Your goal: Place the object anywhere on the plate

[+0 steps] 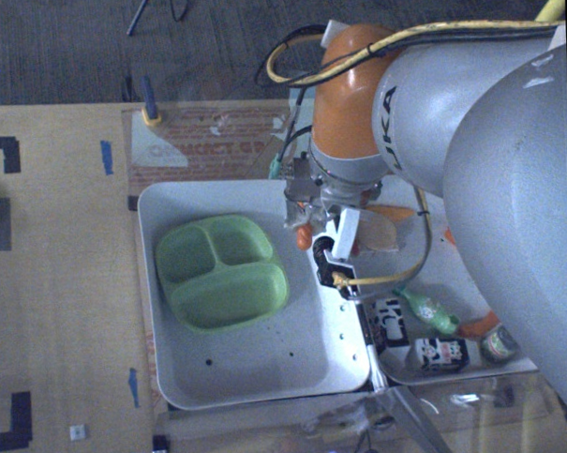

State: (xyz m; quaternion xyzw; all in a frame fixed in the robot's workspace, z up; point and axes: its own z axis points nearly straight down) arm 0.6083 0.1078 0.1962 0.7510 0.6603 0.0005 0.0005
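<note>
Left bin edges: the left bin (261, 367) is a shallow white tray with low walls and rounded corners. Its right wall runs alongside the right bin (459, 373).
Open room: bare white floor lies below the plate (222, 270) and in a strip to its right, between the plate and the bin's right wall. Only a narrow margin is left along the plate's left and top sides.
Table: the table (62, 306) is pale and wood-toned, flat and bare to the left of the bins, with blue tape strips and black corner marks on it.
Plate material and shape: green, matte and plastic-looking, a rounded rectangle set slightly askew. Raised ridges divide it into two small compartments at the top and one large one below.
Right bin contents: a green bottle (428, 308) lies on its side next to a black-and-white carton (391, 321). Both are well apart from the plate.
Arm: the arm (485, 118) is smooth grey with a glossy orange band, and it covers much of the right bin.
Claw position: the claw (304, 220) hangs over the upper part of the left bin's right wall, just to the right of the plate.
Task's thing: a small orange-red piece (305, 237) shows right at the claw's lower end, beside the plate's right rim and not on the plate.
Claw state: I cannot tell whether it is open, closed or gripping the piece.
</note>
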